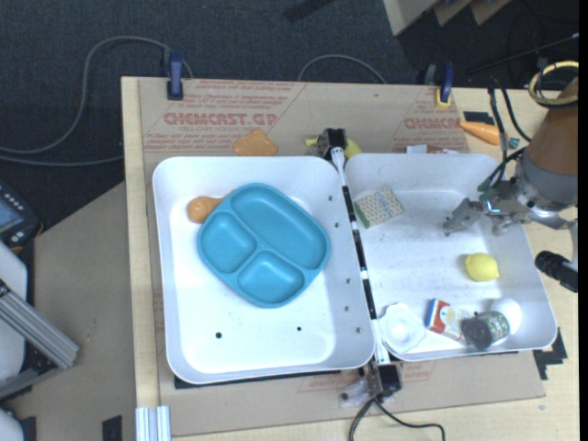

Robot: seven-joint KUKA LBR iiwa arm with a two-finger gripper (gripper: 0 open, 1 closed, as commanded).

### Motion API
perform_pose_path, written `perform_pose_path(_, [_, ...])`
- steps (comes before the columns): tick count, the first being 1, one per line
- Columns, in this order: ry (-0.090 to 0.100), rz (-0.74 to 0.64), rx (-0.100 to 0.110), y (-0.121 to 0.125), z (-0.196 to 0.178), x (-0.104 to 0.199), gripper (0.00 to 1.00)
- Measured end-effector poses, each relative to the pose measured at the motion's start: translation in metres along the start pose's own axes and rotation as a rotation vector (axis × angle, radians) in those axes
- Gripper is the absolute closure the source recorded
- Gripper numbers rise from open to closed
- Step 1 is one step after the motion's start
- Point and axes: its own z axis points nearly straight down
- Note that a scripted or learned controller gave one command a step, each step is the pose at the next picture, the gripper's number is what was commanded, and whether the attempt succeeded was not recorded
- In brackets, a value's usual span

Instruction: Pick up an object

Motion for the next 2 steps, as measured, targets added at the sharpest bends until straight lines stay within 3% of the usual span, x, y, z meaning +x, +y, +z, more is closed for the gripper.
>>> perform_pose_path(1, [0.002,-0.002,-0.002,-0.024,0.018,-0.018,0.00])
perform_pose_path(2, [0.001,-0.001,0.000,-0.048,0.043,0.001,0.00])
